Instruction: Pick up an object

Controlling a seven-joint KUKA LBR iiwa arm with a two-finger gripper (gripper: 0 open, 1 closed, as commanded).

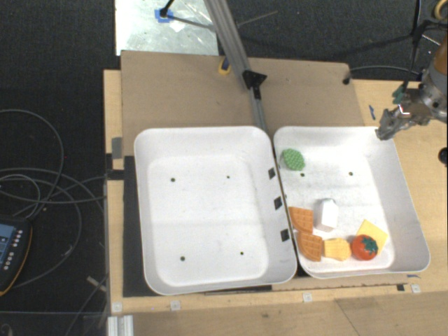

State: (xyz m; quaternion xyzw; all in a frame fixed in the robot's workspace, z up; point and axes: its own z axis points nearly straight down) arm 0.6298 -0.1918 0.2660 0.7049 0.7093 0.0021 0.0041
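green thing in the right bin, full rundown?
The green ball is small, roundish and bumpy-textured, possibly rubber or plastic. It sits alone at the far left corner of the right bin, close to the wall shared with the left bin. Nothing touches it; the other toys cluster at the near end, and the hand is over the bin's far right edge.

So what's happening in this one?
A robot arm's gripper hangs over the top right corner of the right bin, with nothing between its fingers. That bin has a green ball near its top left, and a white block, crackers, a yellow wedge and a tomato clustered along the bottom. The left bin sits beside it.
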